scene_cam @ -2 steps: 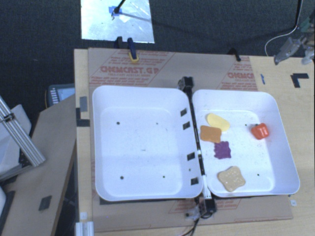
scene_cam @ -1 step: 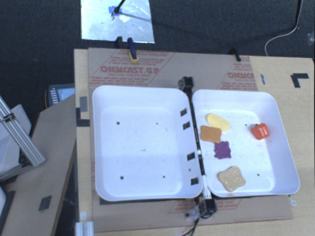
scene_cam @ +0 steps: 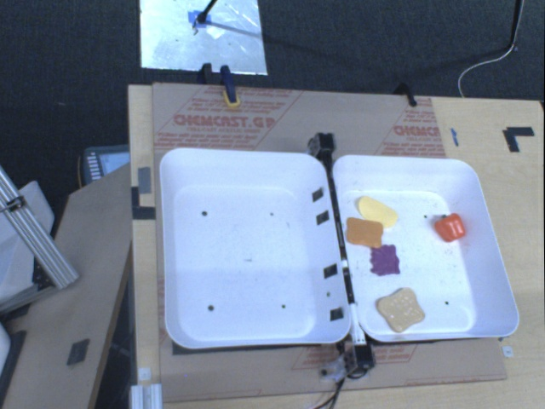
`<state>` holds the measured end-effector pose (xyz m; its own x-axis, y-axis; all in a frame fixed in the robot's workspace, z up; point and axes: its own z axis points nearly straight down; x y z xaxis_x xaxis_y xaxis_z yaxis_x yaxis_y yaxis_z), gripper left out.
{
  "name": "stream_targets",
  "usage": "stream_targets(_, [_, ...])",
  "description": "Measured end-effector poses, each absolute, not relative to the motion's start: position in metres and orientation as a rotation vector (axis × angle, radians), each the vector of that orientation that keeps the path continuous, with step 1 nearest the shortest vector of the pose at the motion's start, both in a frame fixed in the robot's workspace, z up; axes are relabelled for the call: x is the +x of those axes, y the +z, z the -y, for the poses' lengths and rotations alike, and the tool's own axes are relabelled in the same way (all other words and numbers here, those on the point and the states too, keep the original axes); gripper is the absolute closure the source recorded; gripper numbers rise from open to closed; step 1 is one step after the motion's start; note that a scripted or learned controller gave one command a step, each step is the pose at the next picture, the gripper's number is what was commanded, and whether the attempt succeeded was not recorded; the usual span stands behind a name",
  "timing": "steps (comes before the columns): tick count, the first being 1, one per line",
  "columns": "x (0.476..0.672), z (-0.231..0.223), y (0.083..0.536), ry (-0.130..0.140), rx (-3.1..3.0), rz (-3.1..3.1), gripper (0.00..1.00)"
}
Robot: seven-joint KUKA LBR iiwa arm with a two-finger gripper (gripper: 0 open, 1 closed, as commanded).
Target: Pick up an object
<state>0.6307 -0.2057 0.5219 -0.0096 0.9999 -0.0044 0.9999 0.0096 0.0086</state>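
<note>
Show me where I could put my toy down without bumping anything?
The left bin has bare floor wall to wall. In the right bin, it's crowded by the divider: yellow piece, orange piece, purple piece, tan piece. Bare floor lies between those and the red pepper.

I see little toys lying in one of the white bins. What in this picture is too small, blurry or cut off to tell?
- The purple piece: too small and blurred in the camera view to name its shape.
- The tan piece: surface pattern blurred.
- The yellow piece: its lower edge meets the orange piece; overlap or mere contact is unclear.
- The metal frame: cut off by the left edge.
- The red piece: too small to identify.
</note>
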Motion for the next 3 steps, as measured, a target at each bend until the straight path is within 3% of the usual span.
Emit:
stream_targets(2, [0.644, -0.015, 0.422, 0.002, 2.208, -2.242, 1.00])
stream_targets(3, [0.581, -0.092, 0.434, 0.004, 2.210, -2.235, 1.00])
